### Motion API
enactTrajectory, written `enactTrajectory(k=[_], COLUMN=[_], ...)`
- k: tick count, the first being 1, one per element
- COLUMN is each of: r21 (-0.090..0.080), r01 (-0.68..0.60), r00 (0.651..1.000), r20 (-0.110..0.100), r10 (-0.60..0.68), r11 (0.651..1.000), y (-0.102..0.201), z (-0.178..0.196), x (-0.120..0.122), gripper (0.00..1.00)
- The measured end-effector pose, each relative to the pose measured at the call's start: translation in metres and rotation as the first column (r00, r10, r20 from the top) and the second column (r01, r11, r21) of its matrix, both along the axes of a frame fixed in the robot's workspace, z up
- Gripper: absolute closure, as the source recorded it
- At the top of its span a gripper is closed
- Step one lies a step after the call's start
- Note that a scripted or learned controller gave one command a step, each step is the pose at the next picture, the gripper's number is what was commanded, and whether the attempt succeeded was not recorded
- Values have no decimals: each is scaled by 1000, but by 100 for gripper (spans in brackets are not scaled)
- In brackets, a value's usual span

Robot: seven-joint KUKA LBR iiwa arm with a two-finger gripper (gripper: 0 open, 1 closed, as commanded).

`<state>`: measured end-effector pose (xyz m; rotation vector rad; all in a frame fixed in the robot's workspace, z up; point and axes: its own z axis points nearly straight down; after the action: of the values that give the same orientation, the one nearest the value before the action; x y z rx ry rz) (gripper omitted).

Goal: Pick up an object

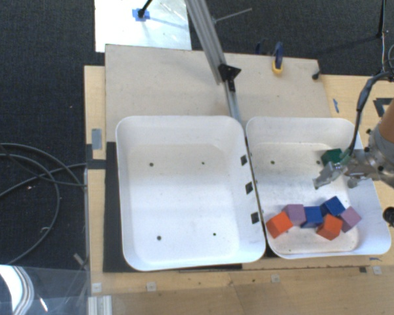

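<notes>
Small rigid cubes, orange (280, 224), purple (294, 212), blue (312, 216), clustered at the right white bin (295, 136)'s near edge; judged light, best gripped across flat opposite faces. Claw (327, 174) state cannot be told.

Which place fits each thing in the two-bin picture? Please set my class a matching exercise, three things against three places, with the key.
Things:
1. gripper
2. orange clamp
3. cluster of blocks

Places:
A. on the board's far edge, beyond the bins
B. near end of the right bin
C. above the right bin's middle, beside a green object

Pairs: 1-C, 2-A, 3-B
</notes>
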<state>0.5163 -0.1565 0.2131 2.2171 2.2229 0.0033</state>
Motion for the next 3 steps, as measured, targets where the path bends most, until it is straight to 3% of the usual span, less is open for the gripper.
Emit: enactTrajectory(k=[1,2,3], r21=[-6,-4,0], r01=[-2,-7,-5], r00=[1000,1000,1000], r20=[8,4,-1], r10=[2,7,5], r11=[1000,1000,1000], y=[-54,-52,-25], z=[35,44,0], x=[80,79,116], gripper=[0,100,100])
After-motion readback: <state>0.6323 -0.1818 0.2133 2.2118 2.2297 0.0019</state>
